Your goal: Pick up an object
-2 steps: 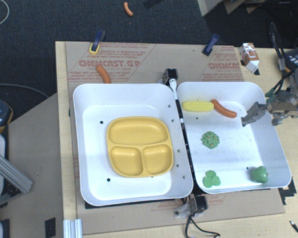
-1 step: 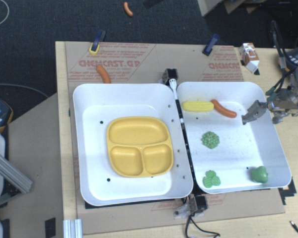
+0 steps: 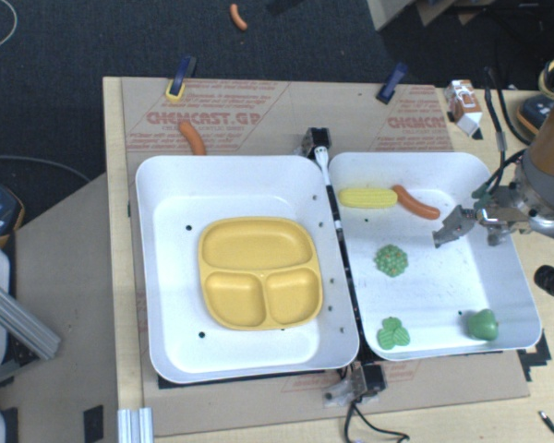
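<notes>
The right bin (image 3: 508,275) holds a yellow corn cob (image 3: 367,197) and an orange sausage (image 3: 415,203) at its far side. A green broccoli floret (image 3: 391,260) lies mid-bin. A green leafy piece (image 3: 392,333) and a round green fruit (image 3: 481,324) lie near the front wall. My gripper (image 3: 473,232) hangs over the right half of this bin, right of the sausage and above the green fruit. Its fingers (image 3: 451,228) are spread open with nothing between them.
The left bin (image 3: 162,247) carries a yellow divided plate (image 3: 258,272). Another orange sausage (image 3: 192,137) lies on the board behind that bin. Blue clamps (image 3: 179,77) (image 3: 392,82) grip the board's far edge. A small box (image 3: 463,103) sits at the back right.
</notes>
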Available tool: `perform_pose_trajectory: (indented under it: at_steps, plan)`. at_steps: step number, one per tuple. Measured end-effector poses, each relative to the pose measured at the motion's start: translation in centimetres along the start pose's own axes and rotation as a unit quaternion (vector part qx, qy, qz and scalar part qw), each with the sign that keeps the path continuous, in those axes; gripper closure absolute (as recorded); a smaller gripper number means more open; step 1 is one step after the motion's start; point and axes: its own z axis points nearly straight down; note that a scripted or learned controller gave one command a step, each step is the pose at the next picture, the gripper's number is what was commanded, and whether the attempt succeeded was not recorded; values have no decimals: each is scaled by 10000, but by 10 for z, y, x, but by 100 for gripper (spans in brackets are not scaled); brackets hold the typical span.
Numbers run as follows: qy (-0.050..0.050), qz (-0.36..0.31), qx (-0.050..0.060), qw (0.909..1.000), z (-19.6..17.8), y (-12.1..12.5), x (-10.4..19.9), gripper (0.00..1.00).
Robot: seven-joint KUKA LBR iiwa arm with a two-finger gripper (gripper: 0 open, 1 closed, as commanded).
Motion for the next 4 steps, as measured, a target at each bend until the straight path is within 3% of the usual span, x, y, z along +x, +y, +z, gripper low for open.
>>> perform_pose_trajectory:
  at_steps: [2, 3, 4]
  plan:
    - [5, -2, 8, 10000, 107, 3, 5, 0]
    - [-1, -4, -5, 10000, 133, 3, 6, 0]
    - [-8, 4, -28, 10000, 121, 4, 5, 100]
